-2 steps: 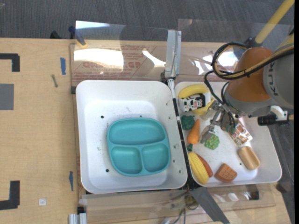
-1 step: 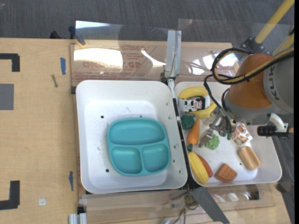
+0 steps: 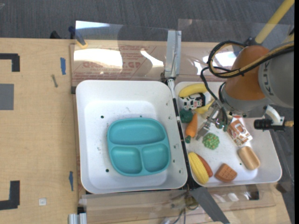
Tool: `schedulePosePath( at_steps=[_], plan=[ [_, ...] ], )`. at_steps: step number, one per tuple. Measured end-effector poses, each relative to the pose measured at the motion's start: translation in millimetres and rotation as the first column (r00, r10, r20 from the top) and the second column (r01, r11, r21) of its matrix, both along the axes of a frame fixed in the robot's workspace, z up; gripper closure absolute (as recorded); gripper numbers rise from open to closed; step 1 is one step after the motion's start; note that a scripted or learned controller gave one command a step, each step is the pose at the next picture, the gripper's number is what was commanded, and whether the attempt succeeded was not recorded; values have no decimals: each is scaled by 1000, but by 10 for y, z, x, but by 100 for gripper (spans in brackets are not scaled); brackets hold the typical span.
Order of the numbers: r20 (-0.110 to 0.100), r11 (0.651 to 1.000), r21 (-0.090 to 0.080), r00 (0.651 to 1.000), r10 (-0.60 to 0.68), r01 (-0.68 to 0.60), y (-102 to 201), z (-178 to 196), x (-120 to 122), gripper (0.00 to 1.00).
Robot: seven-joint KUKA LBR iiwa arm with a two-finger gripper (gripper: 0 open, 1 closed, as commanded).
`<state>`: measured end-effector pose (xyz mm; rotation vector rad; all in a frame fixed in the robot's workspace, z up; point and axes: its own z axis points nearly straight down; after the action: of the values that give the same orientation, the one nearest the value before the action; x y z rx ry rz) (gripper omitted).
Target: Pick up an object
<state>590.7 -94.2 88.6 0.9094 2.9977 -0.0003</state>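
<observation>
My gripper (image 3: 210, 127) hangs low over the right bin (image 3: 271, 171), fingers open with nothing between them. Just below it lies a green broccoli (image 3: 211, 141). An orange carrot (image 3: 190, 127) lies to its left by the bin wall. A red and white packet (image 3: 239, 130) sits to its right. Further back are a yellow banana (image 3: 191, 90) and a black and white toy (image 3: 194, 101). At the front lie a corn cob (image 3: 198, 168), an orange waffle piece (image 3: 226, 172) and a tan bun (image 3: 249, 157).
The left bin (image 3: 93, 97) holds a teal divided plate (image 3: 138, 145). A metal divider (image 3: 173, 59) stands behind the gap between the bins. The arm's orange band (image 3: 247, 76) and black cables (image 3: 219, 62) loom over the right bin's back.
</observation>
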Motion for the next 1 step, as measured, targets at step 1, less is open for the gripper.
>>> schedulePosePath(
  at_steps=[1],
  plan=[
    [1,993,2,993,-119,119,8,-2,21,0]
  ],
)
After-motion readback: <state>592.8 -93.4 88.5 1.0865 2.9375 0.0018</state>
